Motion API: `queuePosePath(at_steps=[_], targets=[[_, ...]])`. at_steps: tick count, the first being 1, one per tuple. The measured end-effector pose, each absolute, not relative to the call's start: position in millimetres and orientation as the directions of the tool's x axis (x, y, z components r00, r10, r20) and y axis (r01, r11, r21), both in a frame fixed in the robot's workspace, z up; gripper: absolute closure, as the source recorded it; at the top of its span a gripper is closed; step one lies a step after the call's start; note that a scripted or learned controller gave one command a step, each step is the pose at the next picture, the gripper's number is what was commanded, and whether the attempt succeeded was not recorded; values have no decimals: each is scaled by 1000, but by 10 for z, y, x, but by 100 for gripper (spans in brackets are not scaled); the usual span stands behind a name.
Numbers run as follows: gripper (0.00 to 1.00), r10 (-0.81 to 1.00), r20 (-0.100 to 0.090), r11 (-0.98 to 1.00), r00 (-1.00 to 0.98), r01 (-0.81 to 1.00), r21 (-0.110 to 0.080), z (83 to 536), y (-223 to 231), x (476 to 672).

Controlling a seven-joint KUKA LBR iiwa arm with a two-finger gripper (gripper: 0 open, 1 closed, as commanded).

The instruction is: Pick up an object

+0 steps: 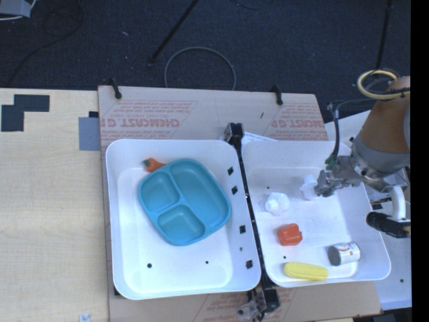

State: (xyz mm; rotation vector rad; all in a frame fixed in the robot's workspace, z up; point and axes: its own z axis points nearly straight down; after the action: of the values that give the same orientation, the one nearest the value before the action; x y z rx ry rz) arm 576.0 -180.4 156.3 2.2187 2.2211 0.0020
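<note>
The right bin holds a red pepper-like object, a yellow corn cob, a small silver can lying on its side and a white crumpled object. Another small white object lies just left of my gripper. The gripper hangs low over the right bin's upper right part, with the grey arm and its orange band behind it at the right edge. Nothing is visibly between its fingers.
The left bin holds a blue divided plate and a small orange object at the plate's upper left. A black divider runs between the bins. Cardboard lies under both bins.
</note>
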Motion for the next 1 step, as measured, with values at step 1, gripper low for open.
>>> queuePosePath(at_steps=[1], targets=[[100, 1000, -1, 1, -1, 1000, 3, 2019, -1828, 5838]])
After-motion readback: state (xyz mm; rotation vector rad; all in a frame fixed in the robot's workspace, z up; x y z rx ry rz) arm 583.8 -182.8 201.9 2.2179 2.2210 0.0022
